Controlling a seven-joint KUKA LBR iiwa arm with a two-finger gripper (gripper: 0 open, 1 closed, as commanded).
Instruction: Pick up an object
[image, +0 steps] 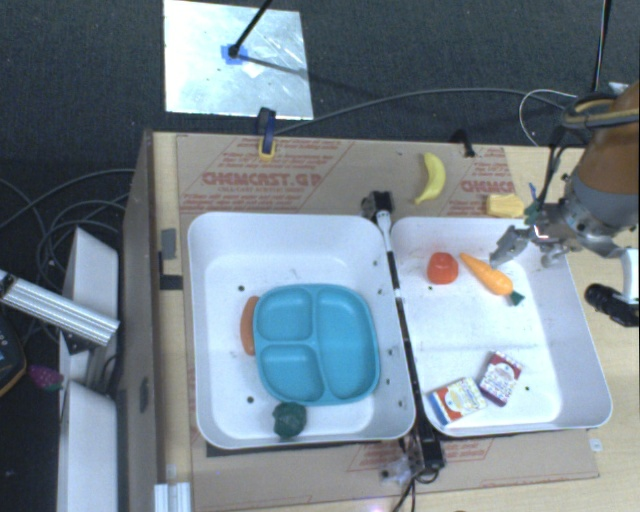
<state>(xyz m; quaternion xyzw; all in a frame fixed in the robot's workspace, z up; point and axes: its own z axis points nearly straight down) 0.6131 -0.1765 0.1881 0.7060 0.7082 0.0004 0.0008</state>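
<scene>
Gripper (528, 243) hangs open and empty over the right bin (560, 330), just beside the carrot (487, 274); left bin (215, 300) holds a blue tray (315, 342).

Claw (528, 244) low at right, fingers spread.

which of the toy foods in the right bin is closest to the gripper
The carrot, lying just below-left of the gripper. The red tomato sits farther left, and the two small packets lie at the bin's lower edge.
</scene>
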